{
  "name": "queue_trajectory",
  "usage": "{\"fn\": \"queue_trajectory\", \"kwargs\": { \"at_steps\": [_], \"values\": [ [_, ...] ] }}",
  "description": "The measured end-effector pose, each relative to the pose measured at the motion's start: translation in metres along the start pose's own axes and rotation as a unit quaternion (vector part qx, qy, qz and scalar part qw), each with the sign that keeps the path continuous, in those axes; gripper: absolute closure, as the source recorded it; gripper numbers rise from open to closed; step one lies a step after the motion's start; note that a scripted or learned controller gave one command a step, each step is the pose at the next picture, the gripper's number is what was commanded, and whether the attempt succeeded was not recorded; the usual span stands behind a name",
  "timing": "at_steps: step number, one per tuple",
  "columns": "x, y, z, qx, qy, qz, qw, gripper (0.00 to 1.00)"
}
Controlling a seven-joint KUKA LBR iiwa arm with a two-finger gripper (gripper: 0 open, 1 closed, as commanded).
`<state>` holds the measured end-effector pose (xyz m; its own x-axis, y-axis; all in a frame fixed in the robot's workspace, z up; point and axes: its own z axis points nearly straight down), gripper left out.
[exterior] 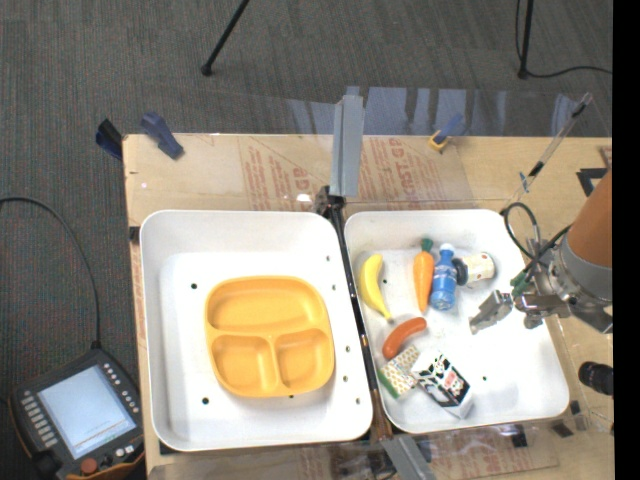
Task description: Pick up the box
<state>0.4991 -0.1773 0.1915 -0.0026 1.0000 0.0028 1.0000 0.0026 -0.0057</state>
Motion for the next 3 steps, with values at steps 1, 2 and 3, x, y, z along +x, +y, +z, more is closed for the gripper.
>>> {"fn": "queue_trajectory", "kwargs": {
  "at_steps": [1,2,3],
  "values": [
    [0.044,0.031,0.106,0.000,0.000,-0.023,0.9997,0.00],
    [-0.001,-0.004,0.010,-0.002,-0.001,-0.070,0.9976,0.00],
    [0.034,0.042,0.105,-0.001,-0.001,-0.137,0.9905,0.00]
  ]
}}
